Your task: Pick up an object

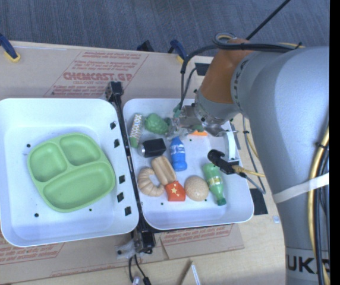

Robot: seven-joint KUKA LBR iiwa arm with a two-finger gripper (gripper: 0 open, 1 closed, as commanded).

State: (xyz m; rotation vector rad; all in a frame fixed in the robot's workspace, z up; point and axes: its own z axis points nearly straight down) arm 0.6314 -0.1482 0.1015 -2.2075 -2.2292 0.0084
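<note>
Camera view: the tool (185, 119) is seen low over the far part of the right bin (241, 209), and whether it is wide or narrow cannot be told, since the wrist hides it from above. No object is seen gripped by it. The relation that matters is judged to be this: the green toy (156, 123) lies just beside the tool on the side away from the arm, and the blue bottle (178, 154) lies just nearer the camera than the tool, its long axis running roughly toward and away from the tool. Either is judged the likeliest pick.

Further from the tool, toward the near rim, a black block (154, 147), a bread-coloured roll (163, 170), a red piece (175, 190), a tan egg shape (197, 188) and a green bottle (214, 183) are packed close, so little room is left between them. The bin floor is smooth and white.

Well apart, a green divided plate (72, 171) is seen in the left bin (9, 117). Both bins are carried on cardboard over the worktop (259, 242).
</note>
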